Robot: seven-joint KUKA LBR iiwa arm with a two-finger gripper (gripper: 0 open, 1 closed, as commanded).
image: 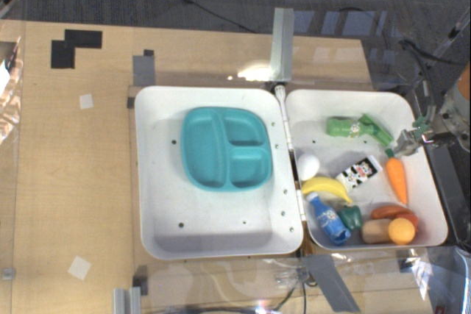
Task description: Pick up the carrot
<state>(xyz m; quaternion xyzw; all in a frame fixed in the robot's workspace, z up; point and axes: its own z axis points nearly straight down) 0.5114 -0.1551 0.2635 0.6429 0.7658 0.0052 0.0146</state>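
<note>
in the camera view, the carrot (397, 180) is seen as a smooth orange cone with a small green tip at its far end, its point turned toward the near side. it is laid near the right wall of the right bin (434, 180), with bare white floor around it. the gripper (409, 141) is held just beyond the carrot's far, green end, at the bin's right side; whether it is apart or together cannot be told.

the left bin (158, 180) is occupied by a teal divided plate (225, 148), set toward its far half.

in the right bin, a green toy (358, 128) is placed far of the carrot and a black-and-white card (359, 173) to its left. a white egg (307, 164), a banana (327, 188), a blue bottle (328, 220) and a dark green cup (351, 217) are gathered along the left side. a red piece (392, 212), a brown piece (375, 232) and an orange ball (402, 231) are crowded at the near right corner, just beyond the carrot's point.
</note>
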